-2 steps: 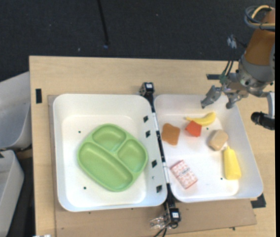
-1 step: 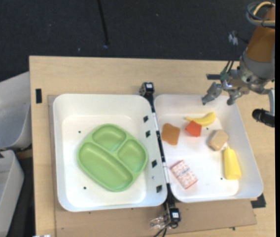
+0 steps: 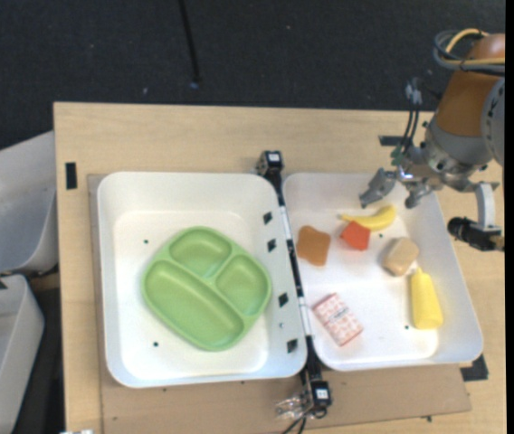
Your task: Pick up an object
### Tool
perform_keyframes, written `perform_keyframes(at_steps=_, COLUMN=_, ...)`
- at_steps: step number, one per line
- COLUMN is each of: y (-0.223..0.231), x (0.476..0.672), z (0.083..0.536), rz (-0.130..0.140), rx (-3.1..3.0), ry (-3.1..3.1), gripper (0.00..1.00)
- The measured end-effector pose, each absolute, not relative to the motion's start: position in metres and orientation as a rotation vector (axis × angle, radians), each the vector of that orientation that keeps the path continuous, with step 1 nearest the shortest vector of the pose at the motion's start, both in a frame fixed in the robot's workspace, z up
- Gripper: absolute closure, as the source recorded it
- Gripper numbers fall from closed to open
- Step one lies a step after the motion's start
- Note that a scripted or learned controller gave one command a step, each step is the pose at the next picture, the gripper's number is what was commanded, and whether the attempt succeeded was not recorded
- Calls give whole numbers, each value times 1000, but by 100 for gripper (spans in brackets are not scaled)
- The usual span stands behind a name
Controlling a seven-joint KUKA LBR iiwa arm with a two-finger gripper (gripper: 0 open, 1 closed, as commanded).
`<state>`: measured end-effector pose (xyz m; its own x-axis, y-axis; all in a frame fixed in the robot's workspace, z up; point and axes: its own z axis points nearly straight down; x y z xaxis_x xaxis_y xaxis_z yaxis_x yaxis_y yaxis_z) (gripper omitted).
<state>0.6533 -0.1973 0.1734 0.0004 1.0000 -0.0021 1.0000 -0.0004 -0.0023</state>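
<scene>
Nearest the camera, a small tangle of cable and a black clamp [image 3: 315, 392] are sitting at the seam where the two white bins are meeting; the detail there is too fine to read. The left bin [image 3: 112, 242] is holding a green divided plate [image 3: 205, 286] with three compartments, lying flat and slightly turned. At the left edge of the view, pale grey shapes are being cut off by the frame and are hard to identify.

The right bin [image 3: 452, 333] is carrying the loose objects. Nearest is a pink-and-white patterned box [image 3: 337, 319], lying tilted near the dividing wall. To its right a yellow oblong object [image 3: 425, 299] is lying lengthwise along the right side. Farther back, a tan rounded lump [image 3: 400, 257] is sitting just above the yellow one, an orange-brown piece [image 3: 313, 244] is resting near the divider, and a red block [image 3: 356, 235] is touching a yellow banana [image 3: 372, 217] just behind it.

Both bins are resting on a light wooden bench [image 3: 194, 134], with dark carpeted floor beyond.

At the far right, the gripper [image 3: 398, 188] is hanging over the far rim of the right bin, its two fingers spread apart with nothing between them, just behind the banana. The arm's upper part is being cut off by the frame.
</scene>
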Motion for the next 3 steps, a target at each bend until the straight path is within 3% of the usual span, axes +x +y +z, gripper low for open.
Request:
perform_keyframes(at_steps=1, y=-196, x=643, z=122, rz=6, rx=-2223, ry=-2217, gripper=0)
perform_keyframes(at_steps=2, y=-198, x=646, z=107, rz=-7, rx=-2232, ry=-2222, gripper=0)
perform_keyframes(at_steps=3, y=-198, x=649, z=122, rz=-15, rx=-2236, ry=-2231, gripper=100)
